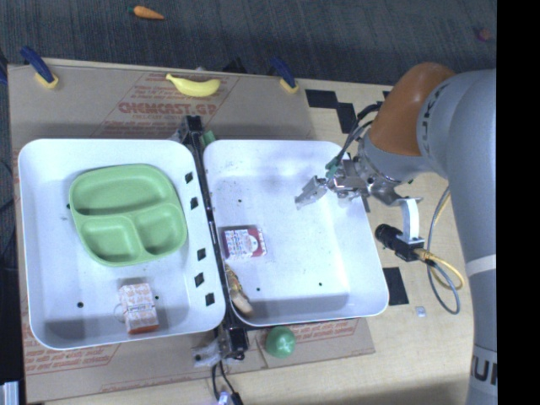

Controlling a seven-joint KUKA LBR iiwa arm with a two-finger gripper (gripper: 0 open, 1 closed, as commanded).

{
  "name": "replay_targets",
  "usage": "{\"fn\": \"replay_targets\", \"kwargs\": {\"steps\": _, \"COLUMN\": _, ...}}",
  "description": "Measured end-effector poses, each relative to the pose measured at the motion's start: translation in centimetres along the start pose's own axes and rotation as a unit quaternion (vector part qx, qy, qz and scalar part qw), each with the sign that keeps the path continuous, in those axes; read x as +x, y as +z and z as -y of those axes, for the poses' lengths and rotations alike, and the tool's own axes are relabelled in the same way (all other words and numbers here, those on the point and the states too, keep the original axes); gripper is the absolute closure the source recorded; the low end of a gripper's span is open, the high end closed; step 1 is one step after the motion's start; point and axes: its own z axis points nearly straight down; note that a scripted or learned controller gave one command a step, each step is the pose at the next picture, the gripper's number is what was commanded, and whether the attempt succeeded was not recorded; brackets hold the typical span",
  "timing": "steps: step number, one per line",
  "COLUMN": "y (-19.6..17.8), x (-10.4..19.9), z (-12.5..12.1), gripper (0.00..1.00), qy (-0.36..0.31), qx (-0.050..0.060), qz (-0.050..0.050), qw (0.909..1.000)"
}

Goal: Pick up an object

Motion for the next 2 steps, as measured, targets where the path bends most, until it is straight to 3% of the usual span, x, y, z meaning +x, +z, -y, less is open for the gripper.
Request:
{"fn": "replay_targets", "kwargs": {"steps": 1, "y": -0.6, "x": 0.0, "z": -6.9, "gripper": 0.0, "qy": 0.0, "qx": 0.0, "qz": 0.0, "qw": 1.0}}
{"fn": "replay_targets", "kwargs": {"steps": 2, "y": -6.1, "x": -0.1, "z": -6.9, "gripper": 0.0, "qy": -0.001, "qx": -0.001, "qz": 0.0, "qw": 1.0}}
